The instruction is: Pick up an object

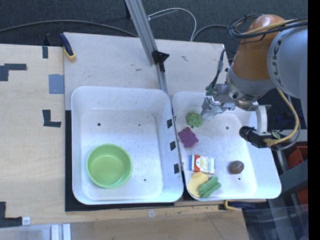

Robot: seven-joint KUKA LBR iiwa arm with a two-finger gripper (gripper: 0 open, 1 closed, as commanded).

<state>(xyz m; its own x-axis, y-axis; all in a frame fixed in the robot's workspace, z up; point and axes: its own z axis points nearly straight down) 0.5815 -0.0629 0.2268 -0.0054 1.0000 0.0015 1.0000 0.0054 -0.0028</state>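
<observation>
The big grey arm is reaching in from the right of the frame, and its gripper [209, 107] is hanging over the top of the right bin [260, 184]. I cannot tell how far it is opening, and nothing is showing in its grip. Just left of it, the little green bumpy toy [194, 119] is sitting near the top of that bin. It is looking light and maybe squishy, so pinching it gently across its round middle seems best.

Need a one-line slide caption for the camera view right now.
Gripper poised beside green broccoli toy in right bin; green bowl sits in left bin.
</observation>
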